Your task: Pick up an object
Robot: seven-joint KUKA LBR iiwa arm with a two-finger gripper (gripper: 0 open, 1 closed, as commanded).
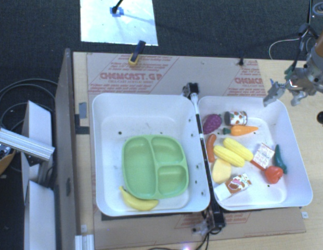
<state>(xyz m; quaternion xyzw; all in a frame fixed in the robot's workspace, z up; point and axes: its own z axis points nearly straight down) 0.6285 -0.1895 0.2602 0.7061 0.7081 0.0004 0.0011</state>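
Your pincer (pixel 284 92) hangs open and empty at the frame's right edge, above the right bin's (pixel 299 158) upper rim. Drop straight down and you'll strike that rim, missing the carrot (pixel 243 130).

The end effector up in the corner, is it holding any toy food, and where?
Nothing is held. The end effector hangs open above the right bin's far corner.

Bench (pixel 151 69) bears left bin (pixel 106 108), right bin (pixel 296 155)
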